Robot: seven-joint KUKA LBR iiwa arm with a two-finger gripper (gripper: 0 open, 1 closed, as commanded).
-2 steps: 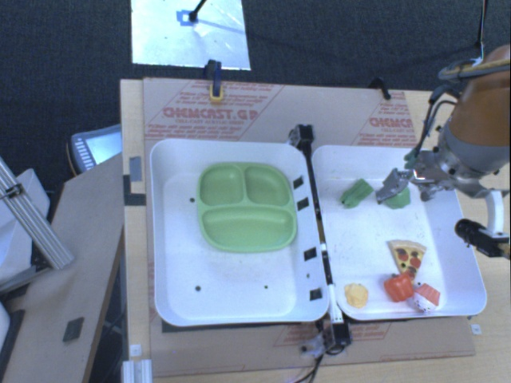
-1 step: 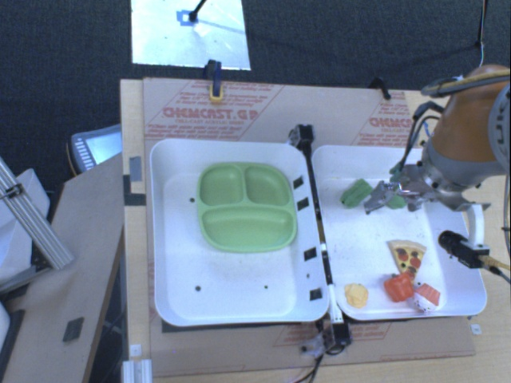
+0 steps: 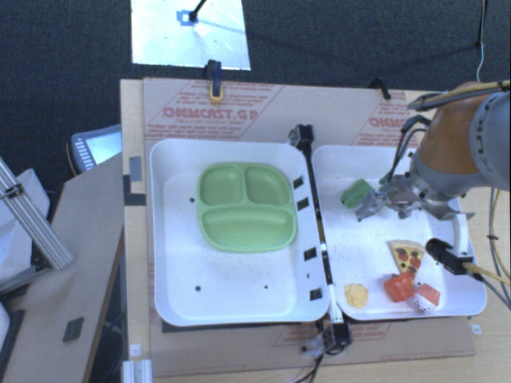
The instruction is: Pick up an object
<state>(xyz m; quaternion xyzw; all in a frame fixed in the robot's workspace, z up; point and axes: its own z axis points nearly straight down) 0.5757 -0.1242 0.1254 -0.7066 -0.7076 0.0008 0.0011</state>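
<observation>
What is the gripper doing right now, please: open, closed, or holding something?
Gripper: in the right bin, right beside the green object; whether it is open, closed or gripping cannot be told from this view.

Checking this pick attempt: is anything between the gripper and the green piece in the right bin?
Nothing visible. The gripper is right beside the green piece, with only bare right bin floor around them. The pizza slice lies apart, nearer the front.
</observation>
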